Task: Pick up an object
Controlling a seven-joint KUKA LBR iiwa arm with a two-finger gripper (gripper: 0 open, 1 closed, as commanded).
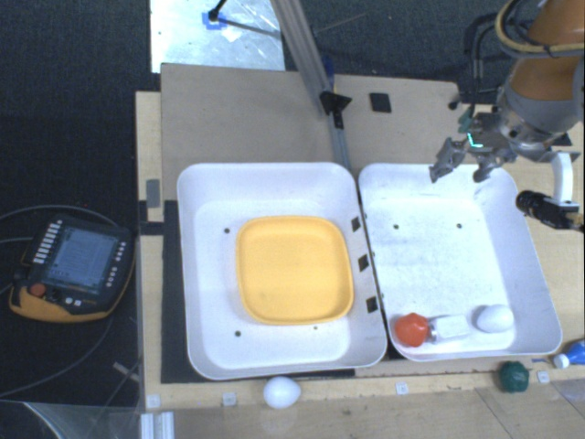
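Gripper: the gripper point(457, 166) hung over the far edge of the right bin point(521, 236), its two fingers spread open with nothing between them.
Nearest things: a white egg-shaped object point(281, 391) lay on the table point(411, 410) just outside the near rim of the left bin point(206, 273); a dark green ball point(513, 376) sat on the table past the right bin's near right corner, with a small blue-tipped item point(569, 357) beside it.
Candidates in the right bin: along the near wall lay an orange-red ball point(411, 329), a white blocky piece point(450, 327) touching it, and a white rounded object point(494, 318) just beside that.
Left bin: a yellow square plate point(294, 269) rested in the middle.
Far side: a grey pole point(306, 44) slanted in over the table's far edge.
Off the table: a teach pendant point(71, 268) lay on the dark floor to the left.
Step in hand: judged as the approach, since the gripper was well apart from all three objects.
Doing it well: the white rounded object looked the easiest pick, having free space on its right side. The gripper should travel to the near end of the bin, centre over the object, keep its fingers clear of the bin wall and the blocky piece, then descend before closing.
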